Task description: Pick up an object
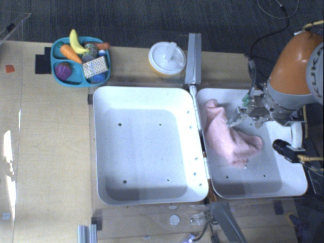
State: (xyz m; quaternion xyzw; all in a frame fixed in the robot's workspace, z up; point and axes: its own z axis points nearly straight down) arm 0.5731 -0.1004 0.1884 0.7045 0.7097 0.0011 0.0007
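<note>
While the grey arm with its orange band leans in from the right, its gripper hangs low over the right-hand bin, at the upper right edge of a crumpled pink cloth. How far the hand is open cannot be told from this slanted view (the metal parts blur together against the white floor), nor whether it has any fold of the cloth or merely touches it. This pink cloth lies in the left half of that bin, running from near the back wall down toward the middle. Beside it sits the left-hand bin. Behind the bins, on the wooden bench, stand a blue tray of toy food and a white lidded cup. Dark lettering on the arm's casing at the frame edge is too cut off to read.
</note>
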